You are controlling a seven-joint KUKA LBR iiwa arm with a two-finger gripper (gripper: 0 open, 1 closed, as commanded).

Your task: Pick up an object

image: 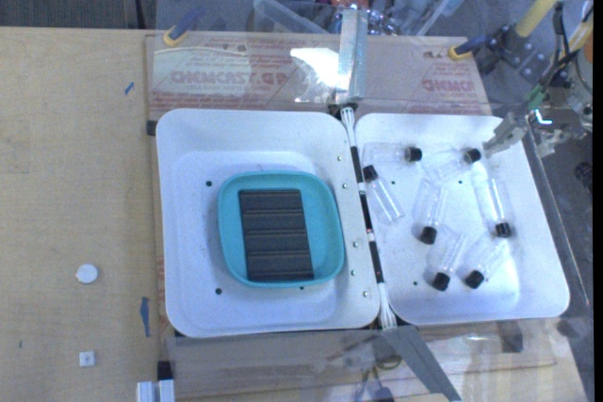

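Two white bins (179, 202), teal tray (280, 228) left, clear black-capped vials (490, 198) right

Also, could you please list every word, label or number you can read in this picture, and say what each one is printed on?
"CHEMCAST GP": faint red print, partly under glare, on the brown paper-covered sheet behind the left white bin; the reading is uncertain.
Red print on the same sheet's right end: too blurred to read.
Nothing legible on the teal tray or the clear black-capped vials.
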